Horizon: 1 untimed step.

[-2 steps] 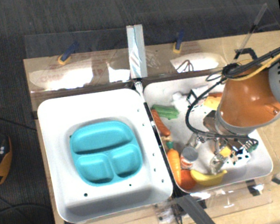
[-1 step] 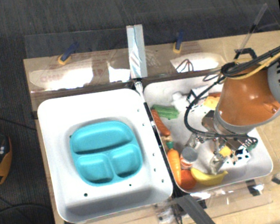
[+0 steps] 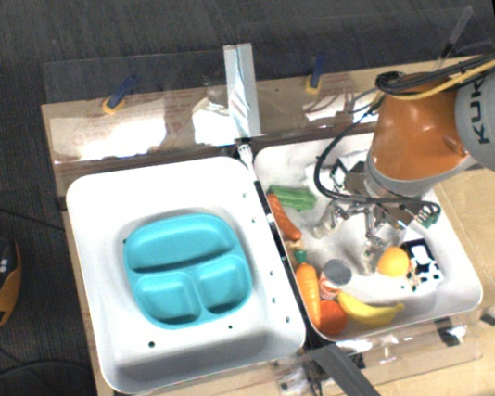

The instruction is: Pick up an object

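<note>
Banana [image 3: 371, 306] bottom of right bin [image 3: 465, 288], toys piled there for picking. Hand [image 3: 378, 234] over orange [image 3: 392, 261]; grip state: can't tell.

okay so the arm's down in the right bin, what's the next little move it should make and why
Probably lower the gripper a touch toward the orange ball. It hangs just above that ball in the right bin, with the banana close by, and I can't see anything between its fingers.
</note>
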Motion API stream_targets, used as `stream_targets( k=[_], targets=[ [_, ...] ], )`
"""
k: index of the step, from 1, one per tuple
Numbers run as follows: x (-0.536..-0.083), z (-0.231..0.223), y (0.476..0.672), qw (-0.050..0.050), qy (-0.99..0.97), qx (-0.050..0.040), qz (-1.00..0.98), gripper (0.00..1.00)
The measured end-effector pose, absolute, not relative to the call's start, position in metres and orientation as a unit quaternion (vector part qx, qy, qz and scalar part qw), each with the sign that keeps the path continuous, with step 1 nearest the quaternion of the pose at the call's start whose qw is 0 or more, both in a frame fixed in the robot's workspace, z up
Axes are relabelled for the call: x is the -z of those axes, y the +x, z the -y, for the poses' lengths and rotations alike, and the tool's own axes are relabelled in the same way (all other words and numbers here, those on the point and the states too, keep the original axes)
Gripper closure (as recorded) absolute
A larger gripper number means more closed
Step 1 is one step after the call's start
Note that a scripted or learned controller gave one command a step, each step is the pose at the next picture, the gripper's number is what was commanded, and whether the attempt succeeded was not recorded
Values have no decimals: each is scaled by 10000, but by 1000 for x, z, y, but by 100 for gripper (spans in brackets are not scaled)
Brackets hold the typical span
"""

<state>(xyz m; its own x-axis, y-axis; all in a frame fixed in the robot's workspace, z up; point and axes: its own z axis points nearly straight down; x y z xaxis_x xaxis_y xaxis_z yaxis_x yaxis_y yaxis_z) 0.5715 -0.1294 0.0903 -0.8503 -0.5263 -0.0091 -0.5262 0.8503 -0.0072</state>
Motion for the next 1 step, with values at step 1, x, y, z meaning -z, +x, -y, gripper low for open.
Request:
stream_targets(
  k=[1],
  targets=[
    [-91, 187, 532, 55, -2705, 33, -9627, 0]
  ],
)
